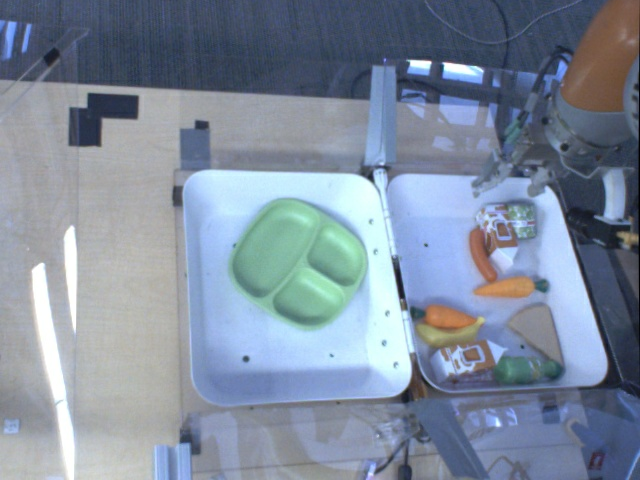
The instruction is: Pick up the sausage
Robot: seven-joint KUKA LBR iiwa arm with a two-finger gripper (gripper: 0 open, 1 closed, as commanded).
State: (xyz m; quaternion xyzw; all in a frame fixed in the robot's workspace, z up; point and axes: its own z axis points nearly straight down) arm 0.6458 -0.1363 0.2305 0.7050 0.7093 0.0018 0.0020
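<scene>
Fingers of the gripper (510,173) hang above the far edge of the right bin, with nothing between them; whether they stand apart or together I cannot tell, as they are thin and blurred against the clear panels behind.

Two white bins sit side by side on the bench. One left bin (215,348) holds one green divided plate (299,261), with three compartments, lying near its middle. One right bin (440,208) holds all the small things.

One tan wedge (536,329) lies near the right wall. Two small printed cartons are there: one carton (505,222) at the far side, just below the gripper, and a second carton (469,359) at the near edge. One green bottle-like piece (526,370) lies beside that second carton. Two carrots show: one carrot (510,287) mid-bin, another carrot (447,317) resting on one yellow banana (443,334).

One sausage (482,253), orange-red, lies lengthwise just left of the far carton, touching it, and clear of the gripper.
</scene>
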